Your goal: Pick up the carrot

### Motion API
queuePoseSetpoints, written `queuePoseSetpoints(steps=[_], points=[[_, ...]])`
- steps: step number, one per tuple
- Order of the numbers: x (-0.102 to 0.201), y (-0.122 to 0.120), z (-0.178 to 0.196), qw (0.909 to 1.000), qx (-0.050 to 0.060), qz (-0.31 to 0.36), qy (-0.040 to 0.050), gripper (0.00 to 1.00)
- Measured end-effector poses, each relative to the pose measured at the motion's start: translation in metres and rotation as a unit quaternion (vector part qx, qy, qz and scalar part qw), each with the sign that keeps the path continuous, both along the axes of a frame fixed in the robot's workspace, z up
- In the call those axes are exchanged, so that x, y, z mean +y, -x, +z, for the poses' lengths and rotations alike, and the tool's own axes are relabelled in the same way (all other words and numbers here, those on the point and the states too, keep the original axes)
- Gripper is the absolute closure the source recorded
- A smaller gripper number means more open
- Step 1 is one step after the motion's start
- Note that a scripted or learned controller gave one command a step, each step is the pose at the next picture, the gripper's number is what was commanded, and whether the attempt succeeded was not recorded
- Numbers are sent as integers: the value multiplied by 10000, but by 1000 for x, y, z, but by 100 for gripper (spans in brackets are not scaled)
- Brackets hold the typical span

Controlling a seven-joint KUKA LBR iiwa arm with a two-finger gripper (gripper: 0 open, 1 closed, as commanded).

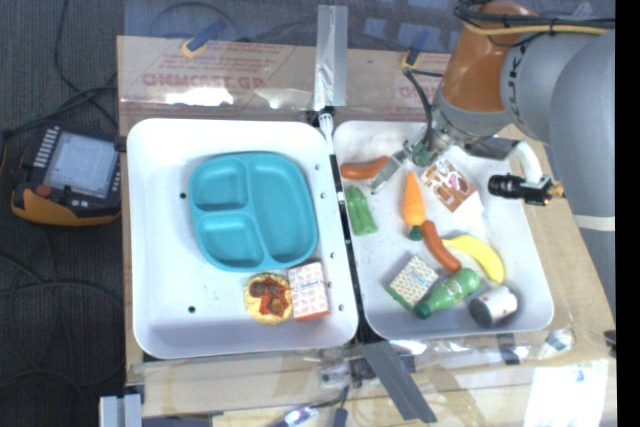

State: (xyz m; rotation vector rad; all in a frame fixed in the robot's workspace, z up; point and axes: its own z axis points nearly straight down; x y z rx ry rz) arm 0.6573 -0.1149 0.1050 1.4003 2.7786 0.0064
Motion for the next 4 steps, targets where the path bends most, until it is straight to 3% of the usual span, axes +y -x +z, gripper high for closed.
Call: queuePoseSetpoints(steps=[1, 2, 3, 4], points=[[8, 83, -14, 9983, 64, -585, -39, 0], [2, 136, -14, 9991, 51, -409, -42, 0], [2, 136, -14, 9991, 50, -410, -43, 0], [2, 165, -13, 9644, 33, 2644, 40, 0]])
